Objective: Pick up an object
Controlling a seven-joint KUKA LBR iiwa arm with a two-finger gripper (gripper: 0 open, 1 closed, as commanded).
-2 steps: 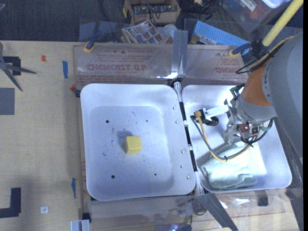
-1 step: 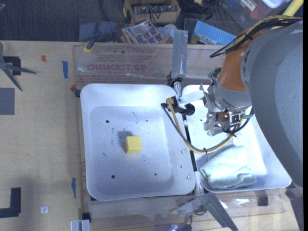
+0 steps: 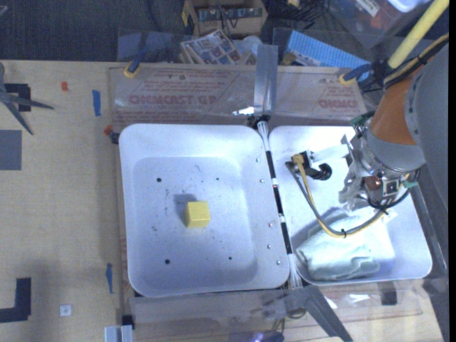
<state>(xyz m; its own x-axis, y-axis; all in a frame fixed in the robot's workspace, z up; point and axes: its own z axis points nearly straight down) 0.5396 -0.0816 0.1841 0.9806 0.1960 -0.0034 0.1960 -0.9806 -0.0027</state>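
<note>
Arm over the right bin (image 3: 417, 251), yellow block (image 3: 198, 214) in the left bin (image 3: 142, 148).
Gripper (image 3: 356, 199) above a pale cloth (image 3: 342, 255); finger state cannot be told.

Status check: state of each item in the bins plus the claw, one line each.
Yellow block: lying loose in the left bin, ungrasped.
White cloth: crumpled at the right bin's near edge, ungrasped.
Yellow cable: slack, looping across the right bin.
Claw: over the right bin, above the cloth; finger state unclear.
</note>
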